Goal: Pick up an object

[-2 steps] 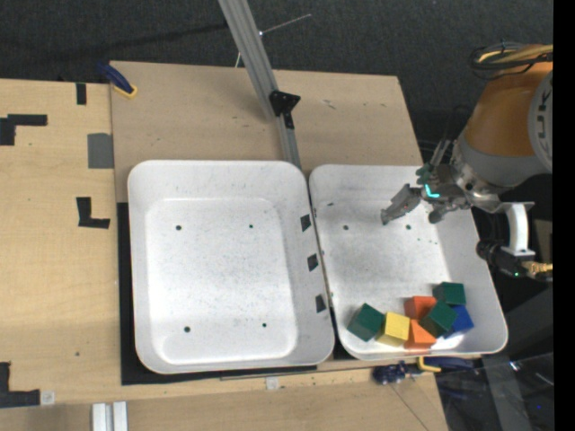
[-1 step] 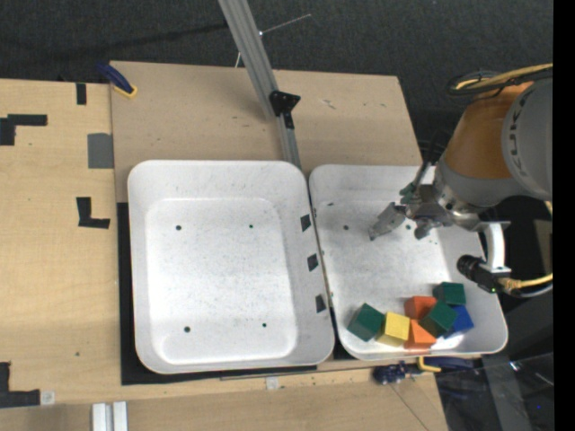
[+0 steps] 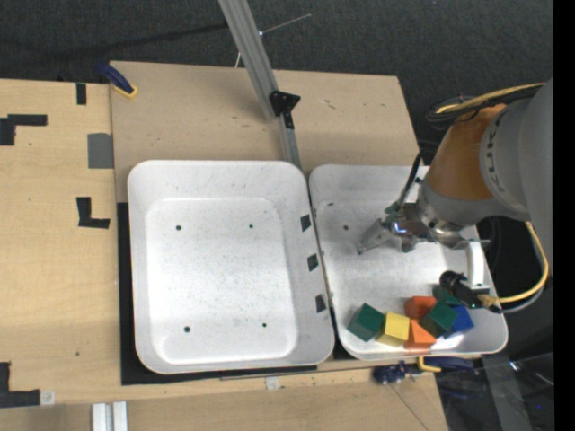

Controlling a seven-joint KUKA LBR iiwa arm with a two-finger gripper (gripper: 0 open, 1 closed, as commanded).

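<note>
Several small blocks lie bunched in the near right corner of the right bin (image 3: 355, 191): a green block (image 3: 366, 321), a yellow block (image 3: 393, 328), an orange block (image 3: 420, 334), a red-orange block (image 3: 417, 306), a dark green block (image 3: 444, 315) and a blue block (image 3: 460, 324). My gripper (image 3: 384, 233) hangs low over the middle of the right bin, pointing left, well behind the blocks and apart from them. I see nothing held in it. The grey arm with its orange band (image 3: 463, 155) reaches in from the right.
The left bin (image 3: 135, 187) stands beside the right one, rims touching. A slanted metal pole (image 3: 252, 39) with a black bracket ends at the far rims. Blue clamps sit at the bench's back left (image 3: 118, 78) and front edge (image 3: 395, 373). A yellow cable (image 3: 530, 285) loops at the right.
</note>
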